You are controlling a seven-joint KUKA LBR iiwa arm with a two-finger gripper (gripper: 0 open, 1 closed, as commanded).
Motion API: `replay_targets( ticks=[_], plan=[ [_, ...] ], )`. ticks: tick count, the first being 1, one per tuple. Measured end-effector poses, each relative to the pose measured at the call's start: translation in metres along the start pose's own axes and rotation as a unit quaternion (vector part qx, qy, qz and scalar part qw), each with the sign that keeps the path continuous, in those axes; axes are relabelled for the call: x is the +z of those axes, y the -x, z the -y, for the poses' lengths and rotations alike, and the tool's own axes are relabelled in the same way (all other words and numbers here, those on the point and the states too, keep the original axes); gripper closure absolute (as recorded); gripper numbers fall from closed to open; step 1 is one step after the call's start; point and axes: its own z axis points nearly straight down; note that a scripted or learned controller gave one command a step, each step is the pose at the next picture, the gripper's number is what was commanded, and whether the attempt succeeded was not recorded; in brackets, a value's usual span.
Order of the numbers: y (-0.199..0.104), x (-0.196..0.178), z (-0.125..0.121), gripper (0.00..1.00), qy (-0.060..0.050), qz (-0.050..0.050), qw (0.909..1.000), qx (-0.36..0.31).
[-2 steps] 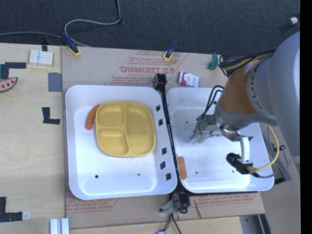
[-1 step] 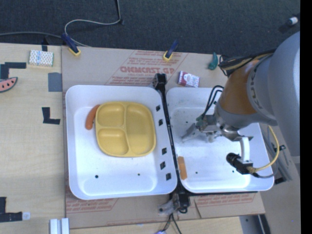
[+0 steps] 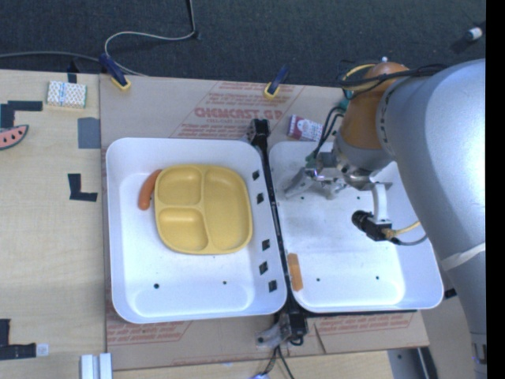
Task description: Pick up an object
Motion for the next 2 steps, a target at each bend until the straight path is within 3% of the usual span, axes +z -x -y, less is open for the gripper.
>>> replay_targets(
  ticks=[1,2],
  plan=[
    [0.001,-0.010,0.000,1.00,0.000,0.002,1.0000,0.000],
    [-0.113,-0.099,0.070,1.00,-0.002,-0.001,1.0000,-0.001]
  ],
)
